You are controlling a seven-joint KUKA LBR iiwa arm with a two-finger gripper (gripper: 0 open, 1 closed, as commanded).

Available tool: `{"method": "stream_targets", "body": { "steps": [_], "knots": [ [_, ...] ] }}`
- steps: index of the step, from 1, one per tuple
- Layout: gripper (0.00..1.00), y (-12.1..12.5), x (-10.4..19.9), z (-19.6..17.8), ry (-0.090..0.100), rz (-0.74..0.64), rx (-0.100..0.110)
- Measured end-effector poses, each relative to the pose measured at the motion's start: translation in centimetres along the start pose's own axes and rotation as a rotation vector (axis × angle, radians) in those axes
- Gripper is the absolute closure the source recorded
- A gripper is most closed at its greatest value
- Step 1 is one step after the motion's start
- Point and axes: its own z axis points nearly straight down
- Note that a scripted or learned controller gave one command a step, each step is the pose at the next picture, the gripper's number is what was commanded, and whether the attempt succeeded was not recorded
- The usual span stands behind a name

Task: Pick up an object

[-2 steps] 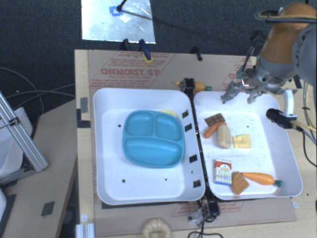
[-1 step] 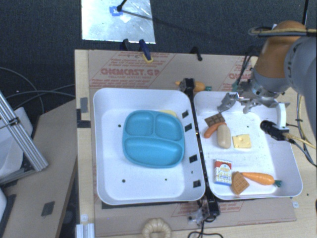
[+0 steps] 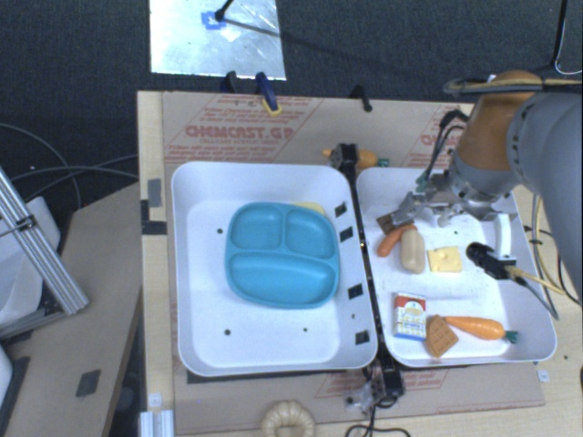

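Observation:
My gripper [image 3: 397, 218] hangs low over the upper left part of the right bin [image 3: 537, 335], reaching in from the right. Just below its tip lies a small orange sausage-shaped piece [image 3: 390, 241], and I cannot tell whether they touch. A beige oval roll [image 3: 413, 249] lies beside that piece, with a yellow cheese slice [image 3: 444, 259] to its right. Toward the bin's front lie a red and white box [image 3: 410, 316], a brown waffle piece [image 3: 440, 336] and an orange carrot [image 3: 475, 327].
The left bin [image 3: 205, 335] holds a blue divided plate [image 3: 281, 253], with a pale yellow thing [image 3: 311, 208] peeking out behind it. A small orange thing [image 3: 365, 159] lies on the bench behind the bins. A foil sheet [image 3: 217, 25] lies further back.

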Motion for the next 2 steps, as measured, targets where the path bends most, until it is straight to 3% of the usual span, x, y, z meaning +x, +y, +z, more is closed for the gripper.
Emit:
{"method": "stream_targets", "body": {
  "steps": [1, 2],
  "knots": [
    [0.00, 0.1, 0.0, 0.8, -0.001, 0.000, -0.006],
    [1.00, 0.3, 0.1, -0.5, 0.000, -0.001, -0.011]
  ]
}}
